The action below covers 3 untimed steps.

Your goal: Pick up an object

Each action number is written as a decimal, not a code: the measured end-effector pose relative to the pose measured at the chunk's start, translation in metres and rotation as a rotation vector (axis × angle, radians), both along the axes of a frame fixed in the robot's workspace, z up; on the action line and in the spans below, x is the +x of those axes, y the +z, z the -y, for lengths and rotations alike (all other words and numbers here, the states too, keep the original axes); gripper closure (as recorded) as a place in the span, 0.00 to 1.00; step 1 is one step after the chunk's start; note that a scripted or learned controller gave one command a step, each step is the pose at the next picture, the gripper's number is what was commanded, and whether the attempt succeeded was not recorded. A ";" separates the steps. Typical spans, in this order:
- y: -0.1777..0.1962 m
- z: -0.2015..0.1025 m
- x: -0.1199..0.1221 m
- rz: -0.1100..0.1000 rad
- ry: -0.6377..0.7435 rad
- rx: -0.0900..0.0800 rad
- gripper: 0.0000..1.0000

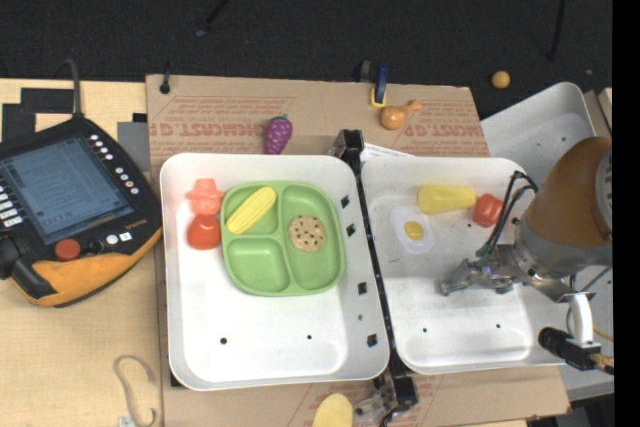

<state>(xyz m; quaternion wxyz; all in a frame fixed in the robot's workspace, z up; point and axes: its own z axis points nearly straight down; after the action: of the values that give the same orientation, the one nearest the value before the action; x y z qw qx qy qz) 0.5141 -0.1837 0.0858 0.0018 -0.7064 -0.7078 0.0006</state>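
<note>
Task status: You have nothing lifted. Judged from how things lie, the pick is not yet made and the whole grasp and lift remain.
Arm: Reaches in over the right bin point(430, 355), wrist low above the bin floor.
Hand point(450, 283): Sits low over bare white floor in the middle of the right bin, pointing toward the divider. Nothing shows between its tips; whether they stand wide or narrow you cannot tell from this angle.
Nearest candidates: Fried egg toy point(412, 231), just up and left of the hand; yellow piece point(445, 199) and red piece point(488, 209) near the bin's back wall. All lie apart from the hand, untouched.
Left bin point(260, 345): Holds a green divided tray point(270, 270) carrying a corn cob point(249, 209) and a cookie point(306, 233); a red-orange figure point(204, 215) stands beside the tray's left edge.
Bench: Light wood with a cardboard sheet point(200, 120) under both bins. A purple grape toy point(278, 133) and an orange pear-shaped toy point(396, 115) lie on the cardboard behind the bins; a yellow item point(334, 410) lies at the front edge.
Pendant: Teach pendant point(65, 200) rests on the bench left of the bins.
Room: Dark carpeted floor beyond the bench, with cables and a small orange ball point(500, 79).
Remaining: You need the hand over one right-bin toy, closed on it, and raised.
</note>
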 end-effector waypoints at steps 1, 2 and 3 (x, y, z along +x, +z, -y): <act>0.012 0.002 0.000 0.002 -0.005 0.000 1.00; 0.057 -0.004 -0.004 0.004 -0.003 -0.001 1.00; 0.119 0.003 -0.003 0.007 -0.003 -0.003 1.00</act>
<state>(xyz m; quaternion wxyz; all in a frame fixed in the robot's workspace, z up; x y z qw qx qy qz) 0.5107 -0.1866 0.2050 -0.0016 -0.7074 -0.7068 -0.0008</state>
